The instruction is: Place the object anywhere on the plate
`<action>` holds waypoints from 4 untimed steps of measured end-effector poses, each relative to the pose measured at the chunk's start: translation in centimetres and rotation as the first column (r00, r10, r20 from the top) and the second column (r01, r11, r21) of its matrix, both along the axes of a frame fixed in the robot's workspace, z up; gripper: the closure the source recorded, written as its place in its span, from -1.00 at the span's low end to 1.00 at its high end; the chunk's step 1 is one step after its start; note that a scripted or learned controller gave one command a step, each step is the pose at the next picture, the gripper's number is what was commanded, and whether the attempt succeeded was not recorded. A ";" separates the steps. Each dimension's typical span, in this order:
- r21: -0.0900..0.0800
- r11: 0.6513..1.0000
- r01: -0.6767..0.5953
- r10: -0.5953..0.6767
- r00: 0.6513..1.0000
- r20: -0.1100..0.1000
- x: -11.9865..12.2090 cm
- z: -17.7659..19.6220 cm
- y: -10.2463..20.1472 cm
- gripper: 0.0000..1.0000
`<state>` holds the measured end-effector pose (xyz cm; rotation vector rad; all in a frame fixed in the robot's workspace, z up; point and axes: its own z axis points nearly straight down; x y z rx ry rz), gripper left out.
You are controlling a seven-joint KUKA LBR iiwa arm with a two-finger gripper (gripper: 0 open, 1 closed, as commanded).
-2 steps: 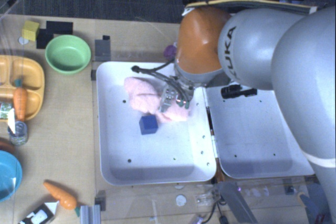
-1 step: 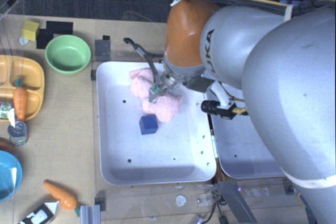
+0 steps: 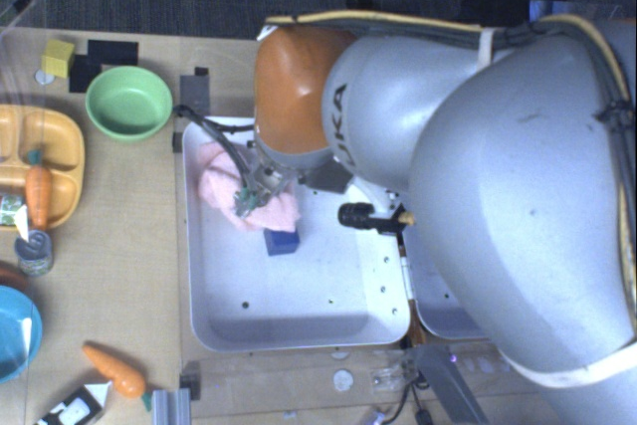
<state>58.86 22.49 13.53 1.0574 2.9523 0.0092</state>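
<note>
The hand sits over a pink cloth in the left bin, seemingly touching it; grip unclear.

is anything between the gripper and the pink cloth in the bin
Nothing visible. The gripper sits directly over the crumpled pink cloth in the left white bin; the small blue block lies beside the cloth, off to the side.

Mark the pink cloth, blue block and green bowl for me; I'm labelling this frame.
pink cloth (image 3: 217,182): camera view, on its left fold.
blue block (image 3: 282,242): camera view, on its top face.
green bowl (image 3: 128,103): camera view, on its inner bottom.
</note>
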 end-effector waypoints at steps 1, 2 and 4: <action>-0.002 0.972 -0.233 0.233 0.972 0.004 4.6 6.7 0.9 1.00; -0.005 0.912 -0.411 0.411 0.911 0.008 6.7 16.0 -1.4 1.00; -0.004 0.918 -0.397 0.397 0.918 -0.002 7.1 1.2 1.0 1.00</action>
